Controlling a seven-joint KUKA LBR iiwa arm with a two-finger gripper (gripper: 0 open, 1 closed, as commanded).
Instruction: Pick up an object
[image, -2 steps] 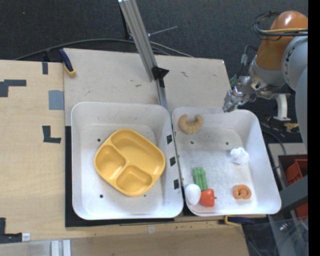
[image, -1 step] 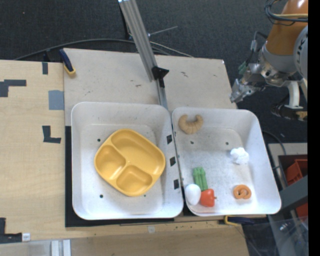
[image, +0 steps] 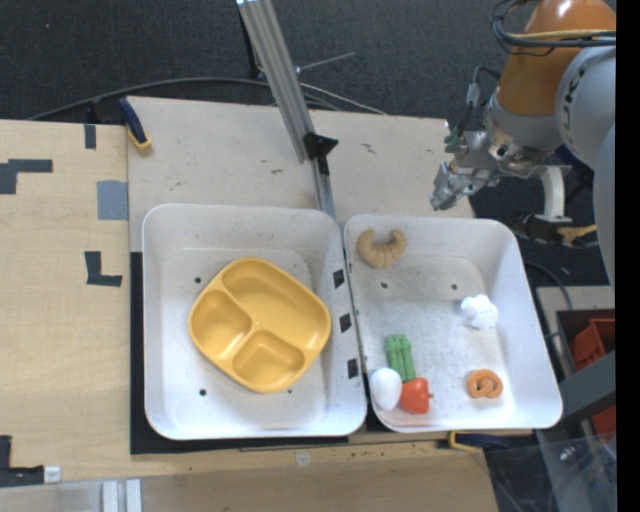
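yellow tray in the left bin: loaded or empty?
Empty. The yellow tray lies flat in the left bin, and all three of its compartments show bare yellow.

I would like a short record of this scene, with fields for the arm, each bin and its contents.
arm: grey with orange band, pincer above the bench beyond the right bin's far rim, holding nothing visible
left bin: yellow divided plate
right bin: tan curved pastry near far rim; white crumpled object; orange ring; green stalk, white egg and red piece at near left corner
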